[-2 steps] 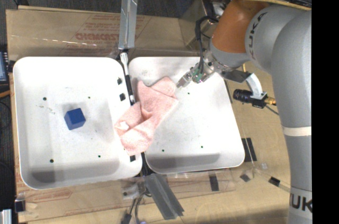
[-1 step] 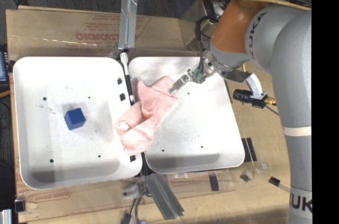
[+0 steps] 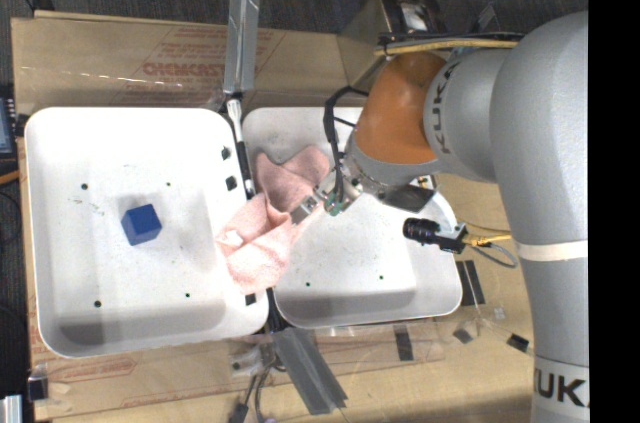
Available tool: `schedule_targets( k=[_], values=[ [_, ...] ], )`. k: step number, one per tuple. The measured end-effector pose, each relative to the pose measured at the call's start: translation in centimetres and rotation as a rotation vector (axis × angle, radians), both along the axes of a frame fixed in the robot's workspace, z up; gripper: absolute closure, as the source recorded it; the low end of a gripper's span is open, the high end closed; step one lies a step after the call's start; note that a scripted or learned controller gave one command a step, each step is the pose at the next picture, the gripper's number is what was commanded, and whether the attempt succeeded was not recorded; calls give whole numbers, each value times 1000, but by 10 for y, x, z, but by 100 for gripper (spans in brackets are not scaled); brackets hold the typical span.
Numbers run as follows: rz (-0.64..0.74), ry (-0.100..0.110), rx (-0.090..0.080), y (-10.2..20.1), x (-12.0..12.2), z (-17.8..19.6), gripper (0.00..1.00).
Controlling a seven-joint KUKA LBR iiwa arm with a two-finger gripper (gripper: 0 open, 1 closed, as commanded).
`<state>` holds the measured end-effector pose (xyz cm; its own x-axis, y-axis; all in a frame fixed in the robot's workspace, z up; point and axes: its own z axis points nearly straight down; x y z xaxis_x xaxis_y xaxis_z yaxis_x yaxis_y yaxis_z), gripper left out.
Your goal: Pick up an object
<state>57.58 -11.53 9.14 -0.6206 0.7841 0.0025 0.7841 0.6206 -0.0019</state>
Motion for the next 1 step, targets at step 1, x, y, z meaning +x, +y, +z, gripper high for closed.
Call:
schedule_targets(
  k=[1],
  values=[
    [202,-5,-1,19,45,1,0]
  ],
)
